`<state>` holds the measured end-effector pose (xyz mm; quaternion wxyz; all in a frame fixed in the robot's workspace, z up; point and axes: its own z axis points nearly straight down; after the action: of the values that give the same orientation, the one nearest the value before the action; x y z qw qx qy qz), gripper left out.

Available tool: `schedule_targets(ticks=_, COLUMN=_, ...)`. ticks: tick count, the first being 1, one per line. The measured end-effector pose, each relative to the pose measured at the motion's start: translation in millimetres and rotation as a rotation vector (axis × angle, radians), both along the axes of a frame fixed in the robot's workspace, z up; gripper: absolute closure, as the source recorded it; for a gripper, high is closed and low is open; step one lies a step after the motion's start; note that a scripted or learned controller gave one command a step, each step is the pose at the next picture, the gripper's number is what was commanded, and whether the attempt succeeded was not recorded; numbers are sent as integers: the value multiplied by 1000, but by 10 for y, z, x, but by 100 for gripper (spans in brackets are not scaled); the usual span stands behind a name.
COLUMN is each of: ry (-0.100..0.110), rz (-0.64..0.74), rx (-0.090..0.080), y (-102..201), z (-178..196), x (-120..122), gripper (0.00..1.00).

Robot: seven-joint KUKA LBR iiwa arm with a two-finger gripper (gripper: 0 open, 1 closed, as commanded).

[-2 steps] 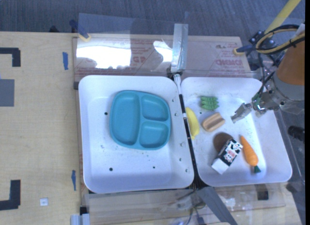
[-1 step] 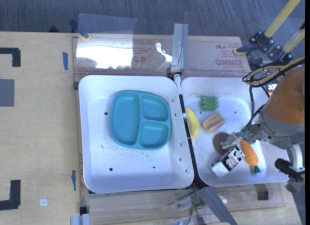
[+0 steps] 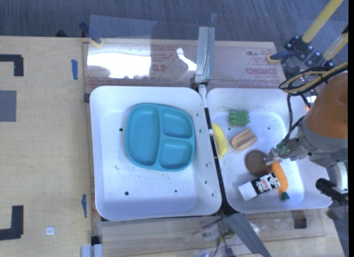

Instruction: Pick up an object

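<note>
The gripper (image 3: 275, 157) is seen low in the right bin (image 3: 260, 201), just above the brown round object (image 3: 255, 162) and the carrot (image 3: 280, 176). Nothing is seen lifted; whether the grip is spread or closed cannot be told. The pick is judged not yet done.

Red printed lettering stands on the clear sheet (image 3: 166, 56) behind the 2 bins, at its right end and near its middle, but it appears mirrored and cannot be read. The small carton (image 3: 260, 186) bears black-and-white marks, also not readable.
</note>
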<state>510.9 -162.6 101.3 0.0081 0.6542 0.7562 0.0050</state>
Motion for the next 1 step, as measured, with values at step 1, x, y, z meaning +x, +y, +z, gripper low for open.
schedule_targets(ticks=1, ry=9, rz=114, rx=4, y=935, z=871, x=614, gripper=100)
